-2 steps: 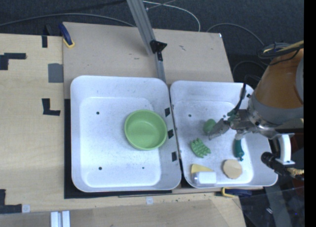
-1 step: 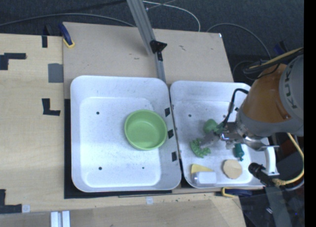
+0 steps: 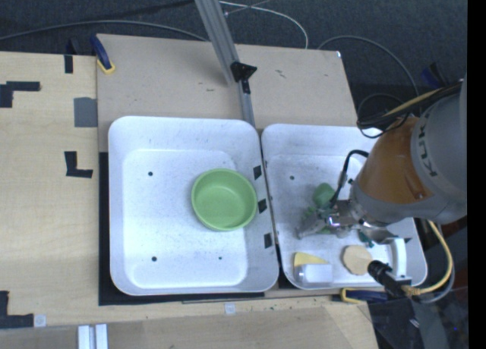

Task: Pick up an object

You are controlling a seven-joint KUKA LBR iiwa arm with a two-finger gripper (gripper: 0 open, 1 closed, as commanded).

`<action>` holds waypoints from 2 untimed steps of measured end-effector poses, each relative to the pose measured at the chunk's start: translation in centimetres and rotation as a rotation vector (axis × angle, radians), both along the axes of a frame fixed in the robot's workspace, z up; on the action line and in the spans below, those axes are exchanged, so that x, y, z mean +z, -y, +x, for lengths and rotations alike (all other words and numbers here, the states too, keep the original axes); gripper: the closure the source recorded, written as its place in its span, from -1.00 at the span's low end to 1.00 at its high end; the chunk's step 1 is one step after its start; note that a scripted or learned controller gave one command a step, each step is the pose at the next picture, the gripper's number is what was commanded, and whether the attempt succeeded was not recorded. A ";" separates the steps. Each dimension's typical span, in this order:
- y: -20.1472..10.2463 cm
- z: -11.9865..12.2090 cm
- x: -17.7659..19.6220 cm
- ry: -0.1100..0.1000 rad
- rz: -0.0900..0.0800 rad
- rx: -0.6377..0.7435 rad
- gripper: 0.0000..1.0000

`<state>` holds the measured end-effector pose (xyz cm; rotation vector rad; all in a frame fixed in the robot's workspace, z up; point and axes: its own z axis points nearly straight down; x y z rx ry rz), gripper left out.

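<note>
Green object (image 3: 324, 194) lies in the right bin (image 3: 304, 143) just beside the lowered tool (image 3: 319, 222), whose opening I cannot tell, so nothing looks lifted yet and the grasp is left to do.

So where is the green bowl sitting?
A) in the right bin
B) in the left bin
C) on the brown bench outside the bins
B: the green bowl rests on the floor of the left bin, near its right wall, while the gripper works over in the right bin.
</note>
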<state>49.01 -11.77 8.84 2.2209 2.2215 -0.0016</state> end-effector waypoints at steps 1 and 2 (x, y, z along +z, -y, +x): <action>-0.1 0.0 1.1 -0.003 0.003 0.001 1.00; 0.2 0.3 7.3 0.004 0.000 0.001 1.00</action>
